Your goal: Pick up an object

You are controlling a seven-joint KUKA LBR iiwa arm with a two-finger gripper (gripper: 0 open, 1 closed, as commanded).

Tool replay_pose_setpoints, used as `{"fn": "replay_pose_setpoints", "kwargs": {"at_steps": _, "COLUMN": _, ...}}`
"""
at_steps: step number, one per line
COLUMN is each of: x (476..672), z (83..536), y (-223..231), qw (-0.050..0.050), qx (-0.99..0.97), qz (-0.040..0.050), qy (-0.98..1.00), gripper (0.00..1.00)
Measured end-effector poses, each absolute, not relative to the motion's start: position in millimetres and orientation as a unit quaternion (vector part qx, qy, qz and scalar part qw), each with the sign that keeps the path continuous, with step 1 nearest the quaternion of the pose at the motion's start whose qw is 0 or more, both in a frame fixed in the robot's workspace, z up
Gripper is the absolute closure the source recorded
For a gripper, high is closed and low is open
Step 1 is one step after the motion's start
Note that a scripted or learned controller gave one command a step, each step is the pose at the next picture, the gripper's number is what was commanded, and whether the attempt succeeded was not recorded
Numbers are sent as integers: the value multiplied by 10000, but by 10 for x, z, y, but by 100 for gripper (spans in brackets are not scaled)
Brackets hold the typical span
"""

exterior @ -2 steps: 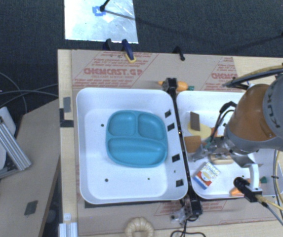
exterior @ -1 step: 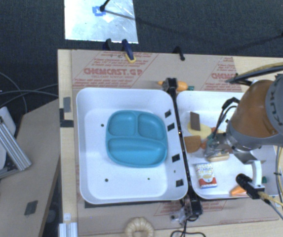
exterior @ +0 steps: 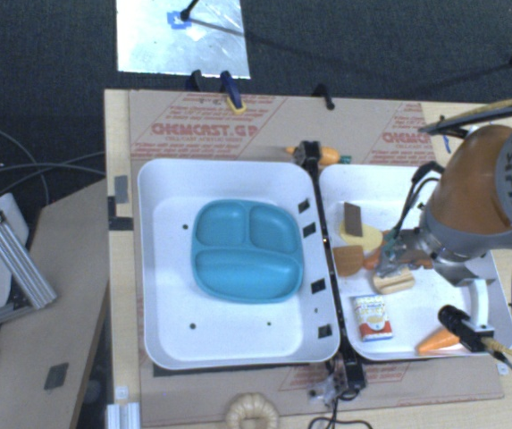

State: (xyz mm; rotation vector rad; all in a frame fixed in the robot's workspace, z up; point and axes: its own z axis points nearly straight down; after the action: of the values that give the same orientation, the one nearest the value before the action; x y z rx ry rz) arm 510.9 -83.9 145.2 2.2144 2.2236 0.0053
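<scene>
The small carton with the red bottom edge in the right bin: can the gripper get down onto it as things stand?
Probably yes. The carton lies flat with bare bin floor around it, apart from the bun and the orange carrot, and the gripper is close by.

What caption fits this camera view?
Gripper low over toy food in the right bin; blue plate sits in the left bin.

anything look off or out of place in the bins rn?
Nothing spilled or damaged. The blue divided plate sits flat in the left bin. The toy food items cluster in the right bin, and the gripper is down among them. An orange piece lies outside the bins, at their top junction.
</scene>
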Motion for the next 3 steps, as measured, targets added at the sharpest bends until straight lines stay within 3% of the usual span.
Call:
{"fn": "replay_pose_setpoints", "kwargs": {"at_steps": 2, "x": 5104, "z": 2257, "y": -738, "qw": 17, "qx": 7054, "qz": 14, "qy": 7088, "gripper": 100}}
{"fn": "replay_pose_setpoints", "kwargs": {"at_steps": 3, "x": 5479, "z": 2227, "y": -488, "qw": 13, "qx": 7043, "qz": 18, "qy": 7099, "gripper": 100}}
